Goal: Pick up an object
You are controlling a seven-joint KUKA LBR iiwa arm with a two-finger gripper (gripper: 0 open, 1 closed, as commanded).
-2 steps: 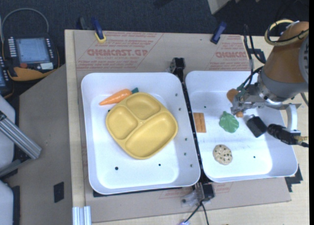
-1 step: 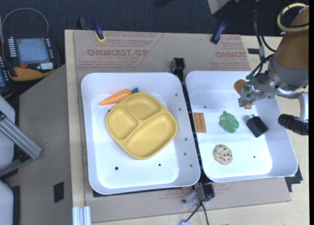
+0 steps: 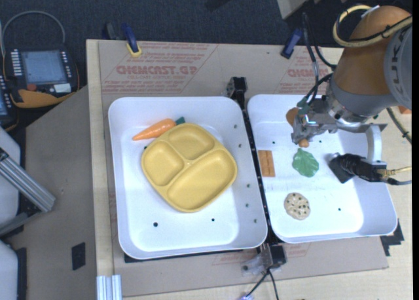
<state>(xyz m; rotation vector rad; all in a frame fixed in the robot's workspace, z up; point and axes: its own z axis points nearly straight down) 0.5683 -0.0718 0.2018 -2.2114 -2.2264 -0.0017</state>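
Gripper low in the right bin, over its far-left part.

The gripper [image 3: 304, 130] hangs from the grey and orange arm [image 3: 366, 50]; how it is set cannot be told from this slant. An orange-brown bit [image 3: 302, 141] shows just under its tip, and another orange piece [image 3: 292, 116] lies beside it. The green leafy object [image 3: 305, 163] sits just nearer the camera, the cookie [image 3: 297, 206] further on, a brown block [image 3: 266, 163] by the wall. In the left bin [image 3: 124, 181] rest a yellow divided plate [image 3: 188, 168] and a carrot [image 3: 153, 129].
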